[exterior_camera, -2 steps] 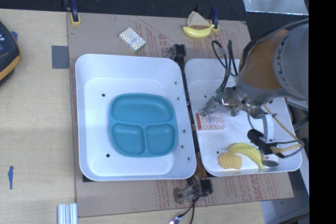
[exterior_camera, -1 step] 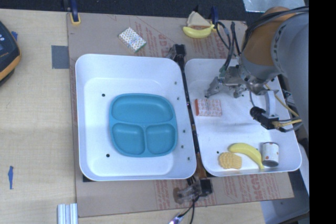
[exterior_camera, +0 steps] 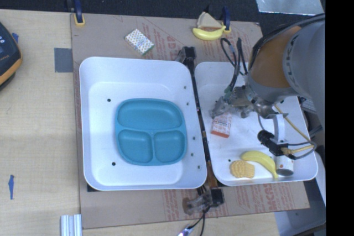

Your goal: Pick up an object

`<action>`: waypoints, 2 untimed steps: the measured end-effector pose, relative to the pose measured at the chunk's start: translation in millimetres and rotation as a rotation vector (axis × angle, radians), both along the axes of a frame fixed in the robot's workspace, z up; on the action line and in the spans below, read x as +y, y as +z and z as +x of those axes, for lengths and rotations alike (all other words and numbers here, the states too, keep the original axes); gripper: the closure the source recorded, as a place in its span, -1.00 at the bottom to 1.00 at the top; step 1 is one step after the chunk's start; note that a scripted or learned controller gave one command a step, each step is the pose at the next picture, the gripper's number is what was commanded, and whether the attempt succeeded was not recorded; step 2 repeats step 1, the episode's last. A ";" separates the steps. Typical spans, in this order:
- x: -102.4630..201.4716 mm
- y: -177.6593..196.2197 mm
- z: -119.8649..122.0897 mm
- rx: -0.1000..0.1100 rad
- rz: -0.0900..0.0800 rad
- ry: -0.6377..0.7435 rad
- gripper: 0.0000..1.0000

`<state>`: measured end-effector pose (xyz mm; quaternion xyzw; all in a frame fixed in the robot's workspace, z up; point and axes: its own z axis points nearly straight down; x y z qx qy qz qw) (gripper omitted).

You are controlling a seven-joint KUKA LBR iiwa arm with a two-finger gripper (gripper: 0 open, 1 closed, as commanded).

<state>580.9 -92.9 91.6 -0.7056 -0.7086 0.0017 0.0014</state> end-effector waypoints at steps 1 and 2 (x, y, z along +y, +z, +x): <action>-1.0 10.3 0.0 0.002 0.000 0.001 1.00; -1.0 10.3 0.0 0.002 0.000 0.001 1.00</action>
